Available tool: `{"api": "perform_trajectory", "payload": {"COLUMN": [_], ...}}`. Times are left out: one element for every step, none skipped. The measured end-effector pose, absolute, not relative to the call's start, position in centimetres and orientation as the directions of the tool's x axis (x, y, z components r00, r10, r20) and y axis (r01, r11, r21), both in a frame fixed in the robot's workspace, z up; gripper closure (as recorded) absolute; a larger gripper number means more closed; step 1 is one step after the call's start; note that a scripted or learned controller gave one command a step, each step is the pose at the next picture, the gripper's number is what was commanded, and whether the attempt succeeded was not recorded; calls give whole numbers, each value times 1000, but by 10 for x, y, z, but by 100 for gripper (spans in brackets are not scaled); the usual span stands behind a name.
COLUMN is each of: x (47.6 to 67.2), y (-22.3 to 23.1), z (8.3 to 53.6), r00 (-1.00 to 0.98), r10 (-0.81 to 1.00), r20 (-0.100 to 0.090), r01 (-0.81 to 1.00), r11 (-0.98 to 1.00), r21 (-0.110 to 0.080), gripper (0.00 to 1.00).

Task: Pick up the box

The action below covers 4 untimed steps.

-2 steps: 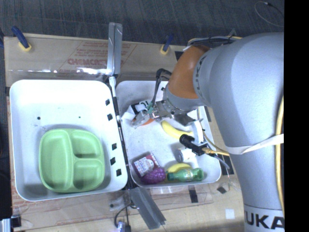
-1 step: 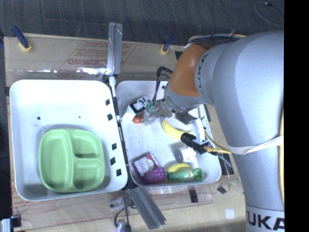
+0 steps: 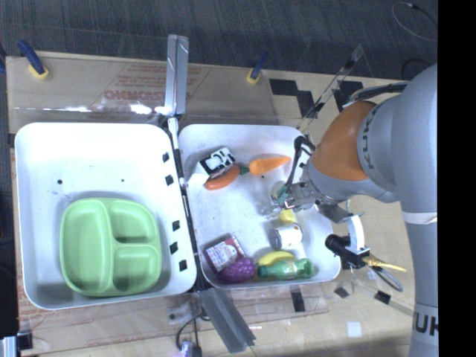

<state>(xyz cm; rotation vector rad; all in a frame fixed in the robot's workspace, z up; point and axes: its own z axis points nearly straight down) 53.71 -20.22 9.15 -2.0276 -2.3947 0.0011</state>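
Two bins were seen: a green tray (image 3: 111, 245) lay in the left one; the box (image 3: 222, 253), small, light, probably crushable, best taken across its flat sides, lay at seven o'clock in the right bin (image 3: 223, 136), beside purple grapes (image 3: 237, 270). The gripper (image 3: 285, 197) hung at three o'clock.

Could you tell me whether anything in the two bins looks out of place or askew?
Nothing looks spilled or damaged. The toys lie loosely jumbled in the right bin, with the small box tilted against the purple grapes. The green tray sits flat in the left bin.
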Motion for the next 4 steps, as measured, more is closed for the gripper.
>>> {"api": "perform_trajectory", "payload": {"x": [537,508,508,476], "y": [-202,-122,-122,-95], "z": [101,91,91,91], "r00": [-169,-104,-104,-183], "r10": [986,995,995,983], "r20": [4,2,2,2], "r01": [986,995,995,983], "r11": [170,104,104,183], "r21": [-4,-5,-5,-3], "gripper": [100,100,0,0]}}
